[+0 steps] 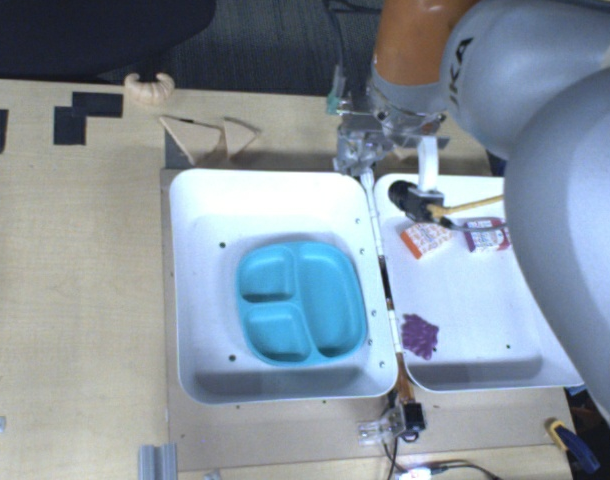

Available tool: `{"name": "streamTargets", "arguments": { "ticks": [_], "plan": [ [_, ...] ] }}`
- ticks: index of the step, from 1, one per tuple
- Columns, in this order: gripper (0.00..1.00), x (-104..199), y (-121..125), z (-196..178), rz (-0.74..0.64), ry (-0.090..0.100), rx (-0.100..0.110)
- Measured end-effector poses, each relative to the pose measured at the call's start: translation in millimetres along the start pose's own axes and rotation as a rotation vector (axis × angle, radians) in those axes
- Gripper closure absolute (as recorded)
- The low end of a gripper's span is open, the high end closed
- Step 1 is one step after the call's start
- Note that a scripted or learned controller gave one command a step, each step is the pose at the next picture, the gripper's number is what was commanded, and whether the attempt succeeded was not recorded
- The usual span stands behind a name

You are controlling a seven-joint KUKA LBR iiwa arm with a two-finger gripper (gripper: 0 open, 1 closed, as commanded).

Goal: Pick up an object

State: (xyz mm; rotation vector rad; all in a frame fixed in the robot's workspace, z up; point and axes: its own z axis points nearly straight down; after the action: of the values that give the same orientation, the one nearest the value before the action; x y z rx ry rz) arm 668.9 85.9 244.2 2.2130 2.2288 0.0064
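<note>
Your gripper [362, 163] hangs over the far end of the seam where the two bins meet, above the far right corner of the left bin [197, 268] and the far left corner of the right bin [480, 313]. You cannot tell from this view whether it is released or clenched, and nothing can be seen in its grasp.

In the left bin you have a blue three-compartment plate [301, 300]. It lies flat on the floor, about midway between the side walls and closer to the near edge than the far one.

In the right bin you have three small things. An orange-and-white packet [423, 239] lies near the far left corner, close to the gripper. A maroon-and-white packet [485, 236] lies near it on its right, also along the far edge. A crumpled purple thing [420, 335] lies by the left wall, toward the near edge and well apart from both packets; what it is cannot be made out.

Both bins rest on the pale wooden bench [75, 268].
</note>
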Motion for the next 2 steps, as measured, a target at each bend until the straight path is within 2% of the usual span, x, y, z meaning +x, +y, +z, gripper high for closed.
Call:
{"name": "streamTargets", "arguments": {
  "ticks": [1, 2],
  "plan": [
    [1.0, 60.4, -33.7, 5.7, 0.001, 0.0, 0.003],
    [1.0, 70.8, -145.5, 25.4, 0.004, -0.001, 0.002]
  ]
}}
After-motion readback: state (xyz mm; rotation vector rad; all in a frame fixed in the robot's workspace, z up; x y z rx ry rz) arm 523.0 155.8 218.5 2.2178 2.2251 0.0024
